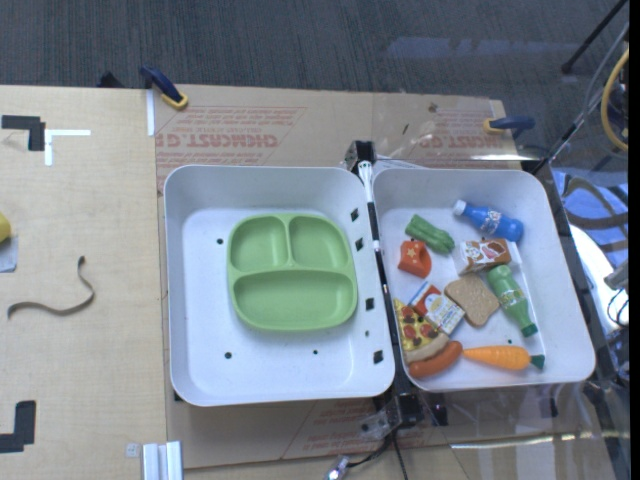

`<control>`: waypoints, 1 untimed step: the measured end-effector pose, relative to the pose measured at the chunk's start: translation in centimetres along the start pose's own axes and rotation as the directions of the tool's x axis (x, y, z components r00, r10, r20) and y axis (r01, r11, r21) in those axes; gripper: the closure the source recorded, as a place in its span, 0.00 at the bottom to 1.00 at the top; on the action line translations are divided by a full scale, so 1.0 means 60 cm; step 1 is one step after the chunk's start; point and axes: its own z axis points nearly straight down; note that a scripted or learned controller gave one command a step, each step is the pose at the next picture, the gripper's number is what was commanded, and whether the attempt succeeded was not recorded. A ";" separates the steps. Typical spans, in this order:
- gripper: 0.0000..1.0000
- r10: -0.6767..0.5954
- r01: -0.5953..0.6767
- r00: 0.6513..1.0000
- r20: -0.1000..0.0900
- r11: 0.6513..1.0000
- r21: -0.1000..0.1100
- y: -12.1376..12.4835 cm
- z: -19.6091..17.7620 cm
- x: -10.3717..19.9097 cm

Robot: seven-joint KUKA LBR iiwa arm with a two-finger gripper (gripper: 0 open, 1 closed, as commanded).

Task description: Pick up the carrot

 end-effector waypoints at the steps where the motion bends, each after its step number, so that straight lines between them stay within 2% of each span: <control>1: 1.00 0.006 -0.006 1.000 0.004 1.000 0.007 -0.004 -0.013 0.001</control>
